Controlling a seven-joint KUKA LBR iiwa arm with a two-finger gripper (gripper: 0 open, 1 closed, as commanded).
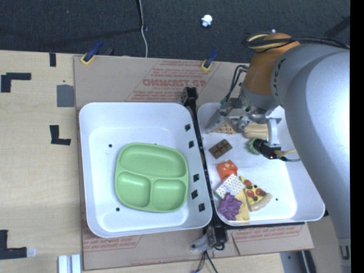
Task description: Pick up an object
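The gripper sits low in the upper part of the right bin, its fingers down among the toys there — whether they are apart or together, I cannot tell. A tan cracker-like piece lies just beside them. Below, toward the frame's centre, a brown chocolate bar, then a red piece, a pizza slice and purple grapes. The left bin holds a green divided plate. Both bins rest on the cardboard-covered worktop.
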